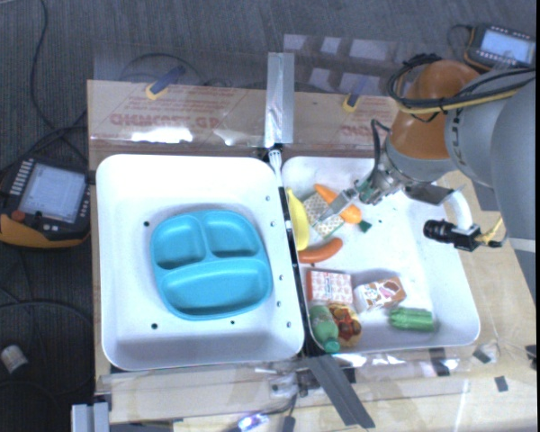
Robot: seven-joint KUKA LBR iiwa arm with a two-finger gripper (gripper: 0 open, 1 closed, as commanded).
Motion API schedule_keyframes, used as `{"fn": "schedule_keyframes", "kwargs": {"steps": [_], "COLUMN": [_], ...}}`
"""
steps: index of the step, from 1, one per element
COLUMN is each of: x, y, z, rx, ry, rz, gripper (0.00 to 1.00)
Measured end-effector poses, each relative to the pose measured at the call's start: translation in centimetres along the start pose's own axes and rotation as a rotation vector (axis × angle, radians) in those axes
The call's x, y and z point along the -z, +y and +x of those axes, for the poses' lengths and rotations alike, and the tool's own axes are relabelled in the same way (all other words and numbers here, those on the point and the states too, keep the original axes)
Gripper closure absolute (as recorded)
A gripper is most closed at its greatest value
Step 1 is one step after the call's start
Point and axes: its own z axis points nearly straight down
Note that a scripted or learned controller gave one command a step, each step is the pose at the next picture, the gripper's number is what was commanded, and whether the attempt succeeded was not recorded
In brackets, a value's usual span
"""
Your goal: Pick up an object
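Note:
My gripper hangs low over the back of the right bin, reaching in from the right. Just to its left lie an orange carrot and a grey checkered piece; the gripper's tip is close to the carrot's near end, and I cannot tell whether it touches. A small dark green bit lies right below the gripper. Nothing shows as held.
The right bin also holds a yellow banana along its left wall, a red sausage, a red-and-white box, a small packet, a green cucumber and a green-and-red toy. A blue divided plate lies in the left bin.

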Motion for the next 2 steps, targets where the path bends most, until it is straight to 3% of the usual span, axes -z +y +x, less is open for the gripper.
{"fn": "schedule_keyframes", "kwargs": {"steps": [1, 2], "x": [1.1, 13.0], "y": [0.1, 1.5], "z": [-0.1, 2.5], "rx": [0.001, -0.146], "ry": [-0.003, 0.015], "rz": [-0.001, 0.034], "gripper": [1.00, 1.00]}}
